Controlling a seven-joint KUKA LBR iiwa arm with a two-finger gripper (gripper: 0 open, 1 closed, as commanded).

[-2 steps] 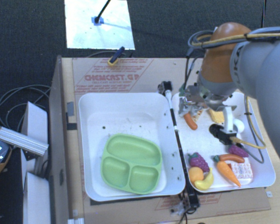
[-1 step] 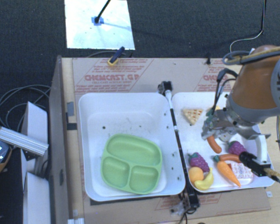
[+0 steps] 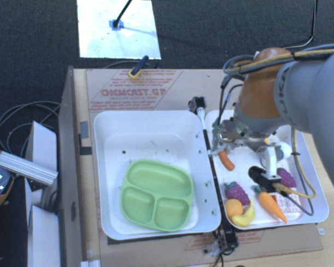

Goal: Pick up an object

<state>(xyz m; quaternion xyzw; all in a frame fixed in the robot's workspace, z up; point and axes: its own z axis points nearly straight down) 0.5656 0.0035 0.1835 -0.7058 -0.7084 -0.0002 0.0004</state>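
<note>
My gripper (image 3: 220,143) reaches down into the right bin (image 3: 317,207) near its left wall, under the grey arm with the orange band. A small orange carrot (image 3: 226,160) lies just below the gripper, touching or nearly touching it. Nearer the front of this bin lie a purple grape bunch (image 3: 237,192), an orange fruit (image 3: 233,207), a yellow banana (image 3: 245,216) and a larger carrot (image 3: 273,206). A second purple bunch (image 3: 286,178) sits at the right, partly behind the wrist.
The left bin (image 3: 110,159) holds a green divided plate (image 3: 156,195) in its front half. A clip (image 3: 198,106) sits at the far end of the wall between the two bins. A white object (image 3: 283,151) lies by the arm.
</note>
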